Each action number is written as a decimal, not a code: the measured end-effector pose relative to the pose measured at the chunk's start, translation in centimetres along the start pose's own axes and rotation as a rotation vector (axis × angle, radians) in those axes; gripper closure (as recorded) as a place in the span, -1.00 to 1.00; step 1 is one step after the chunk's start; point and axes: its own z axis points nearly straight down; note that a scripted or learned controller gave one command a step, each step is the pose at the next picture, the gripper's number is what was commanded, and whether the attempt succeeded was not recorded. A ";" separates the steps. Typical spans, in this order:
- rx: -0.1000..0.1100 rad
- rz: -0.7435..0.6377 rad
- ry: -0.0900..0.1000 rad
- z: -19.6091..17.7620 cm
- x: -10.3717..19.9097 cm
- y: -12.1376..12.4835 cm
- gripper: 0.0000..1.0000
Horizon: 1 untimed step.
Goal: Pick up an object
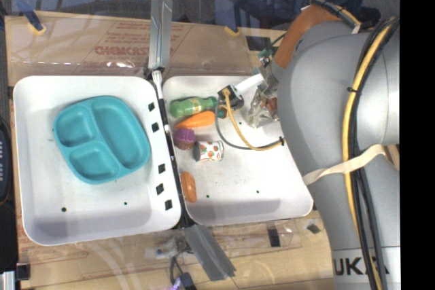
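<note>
Gripper (262,109) low in the right bin (238,204), upper right, its finger state impossible to tell; green bottle (192,106), carrot (196,121), purple toy (183,138) and small printed cup (211,151) at centre; teal divided plate (102,139) in left bin (41,214)

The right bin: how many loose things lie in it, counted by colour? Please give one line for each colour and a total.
In the right bin:
Green: 1, the bottle
Orange: 2, the carrot and the small oval piece by the divider
Purple: 1, the round piece
White with a printed pattern: 1, the small cup
Total: 5
</note>
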 end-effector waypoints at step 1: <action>0.002 -0.009 -0.002 -1.0 0.1 -0.2 1.00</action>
